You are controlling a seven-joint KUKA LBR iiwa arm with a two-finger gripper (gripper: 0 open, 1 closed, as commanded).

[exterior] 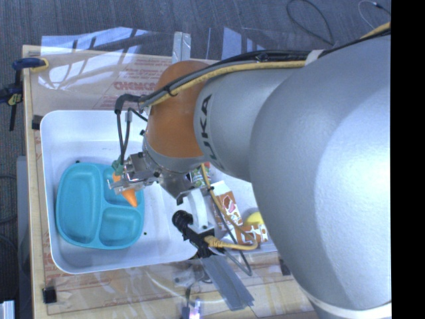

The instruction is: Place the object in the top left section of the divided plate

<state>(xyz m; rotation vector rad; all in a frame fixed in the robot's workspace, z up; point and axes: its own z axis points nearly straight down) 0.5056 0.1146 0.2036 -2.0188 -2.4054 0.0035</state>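
One carrot at plate's edge

Orange carrot (130,195) pinched between gripper (124,180) fingers, at right rim of blue divided plate (83,208), over upper right section. Plate resting in left white bin (60,135). Snack packets (239,221) alongside, under arm.

Grey arm (305,158) reaching leftward, gripper (126,180) lowered

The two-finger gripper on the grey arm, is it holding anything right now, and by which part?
An orange carrot-shaped object sits at the gripper, over the right edge of the blue divided plate. Whether the fingers actually clamp it, and where, cannot be told.
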